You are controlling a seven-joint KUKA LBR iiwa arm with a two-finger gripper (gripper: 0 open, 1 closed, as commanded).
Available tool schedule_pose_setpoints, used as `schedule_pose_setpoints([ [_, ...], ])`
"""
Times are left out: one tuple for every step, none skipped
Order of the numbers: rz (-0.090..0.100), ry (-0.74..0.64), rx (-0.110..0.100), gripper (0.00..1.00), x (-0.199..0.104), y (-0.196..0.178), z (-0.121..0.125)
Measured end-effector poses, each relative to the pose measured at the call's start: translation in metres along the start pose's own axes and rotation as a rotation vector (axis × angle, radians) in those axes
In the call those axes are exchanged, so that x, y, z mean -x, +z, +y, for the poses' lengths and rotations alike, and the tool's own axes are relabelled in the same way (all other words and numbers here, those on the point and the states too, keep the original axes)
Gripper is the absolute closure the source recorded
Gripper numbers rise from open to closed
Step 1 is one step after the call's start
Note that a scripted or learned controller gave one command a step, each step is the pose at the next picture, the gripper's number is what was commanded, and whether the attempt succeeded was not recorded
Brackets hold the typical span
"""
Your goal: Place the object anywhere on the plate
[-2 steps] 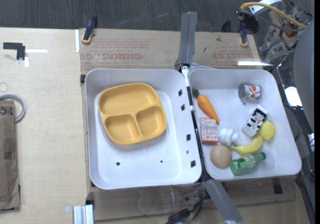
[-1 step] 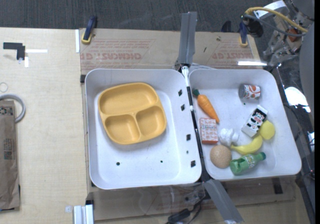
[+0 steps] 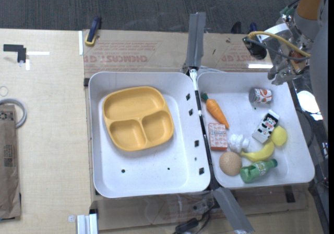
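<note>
Above the right bin's [image 3: 305,168] far corner, gripper [image 3: 282,74] hangs over the rim, touching nothing; finger state unclear. Can [image 3: 260,96] lies just below it. Yellow plate [image 3: 137,118] sits in left bin [image 3: 151,183].

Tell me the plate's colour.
Yellow-orange, plain with no pattern; the plate shows in the camera view, in the left bin.
</note>
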State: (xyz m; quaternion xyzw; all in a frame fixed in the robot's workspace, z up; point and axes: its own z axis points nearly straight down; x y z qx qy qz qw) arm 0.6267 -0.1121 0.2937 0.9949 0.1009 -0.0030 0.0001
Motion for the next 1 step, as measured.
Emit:
schedule_pose_setpoints([
  [-0.005,-0.003,0.001,1.0,0.0,-0.0078,-0.0001],
])
